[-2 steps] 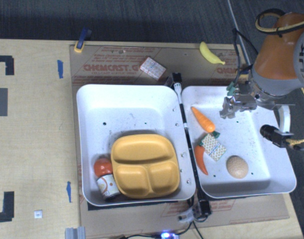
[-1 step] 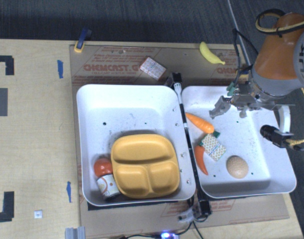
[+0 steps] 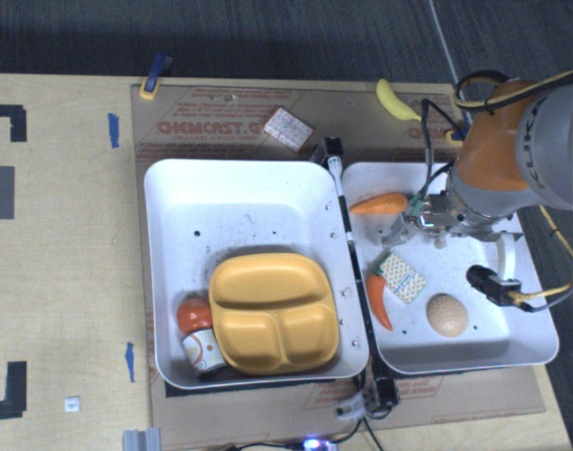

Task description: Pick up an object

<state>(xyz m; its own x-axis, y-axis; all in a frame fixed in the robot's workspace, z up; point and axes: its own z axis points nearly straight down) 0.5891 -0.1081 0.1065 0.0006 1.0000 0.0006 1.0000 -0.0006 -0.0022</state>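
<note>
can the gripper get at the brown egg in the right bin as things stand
Probably yes: the brown egg lies alone on the right bin floor, nothing over it, and the gripper hangs above that same bin.

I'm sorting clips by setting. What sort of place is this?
Probably a robotics lab bench for grasping trials: two white bins of assorted toy-like items such as a carrot, a KUKA arm, and tape markers.

light even, bright | soft shadows | sharp | no glare
</note>
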